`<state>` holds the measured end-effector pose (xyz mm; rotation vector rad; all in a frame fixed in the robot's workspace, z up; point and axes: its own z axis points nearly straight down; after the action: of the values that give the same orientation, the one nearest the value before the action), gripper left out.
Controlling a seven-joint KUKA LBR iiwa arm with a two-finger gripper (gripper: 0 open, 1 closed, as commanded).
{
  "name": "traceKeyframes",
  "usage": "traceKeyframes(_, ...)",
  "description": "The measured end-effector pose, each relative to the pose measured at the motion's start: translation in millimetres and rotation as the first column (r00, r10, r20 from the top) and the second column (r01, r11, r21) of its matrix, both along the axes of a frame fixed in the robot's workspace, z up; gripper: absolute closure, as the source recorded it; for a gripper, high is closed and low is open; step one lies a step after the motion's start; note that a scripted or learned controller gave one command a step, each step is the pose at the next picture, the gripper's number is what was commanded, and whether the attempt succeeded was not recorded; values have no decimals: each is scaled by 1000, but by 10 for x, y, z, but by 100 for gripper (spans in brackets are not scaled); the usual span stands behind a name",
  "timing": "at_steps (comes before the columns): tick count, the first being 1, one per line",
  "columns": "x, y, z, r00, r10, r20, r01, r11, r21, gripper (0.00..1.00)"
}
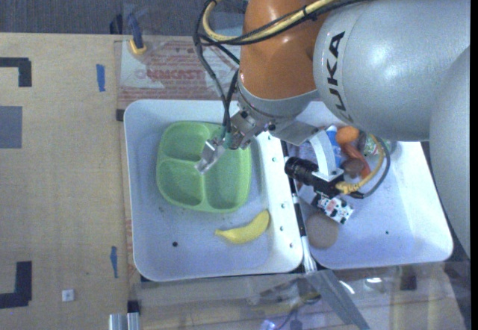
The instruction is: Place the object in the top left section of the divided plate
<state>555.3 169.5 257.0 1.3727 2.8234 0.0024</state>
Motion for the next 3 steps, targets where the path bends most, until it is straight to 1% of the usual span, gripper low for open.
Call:
traceKeyframes(1, -579, -35, -1101, 990, 138, -2, -138, 990, 1, 0)
traceKeyframes(2, -559, -63, -1001, 992, 130, 1, -130, 992, 2, 100)
traceKeyframes(3, -752, -483, -443, 978, -210, -1, 210, 978, 0, 100)
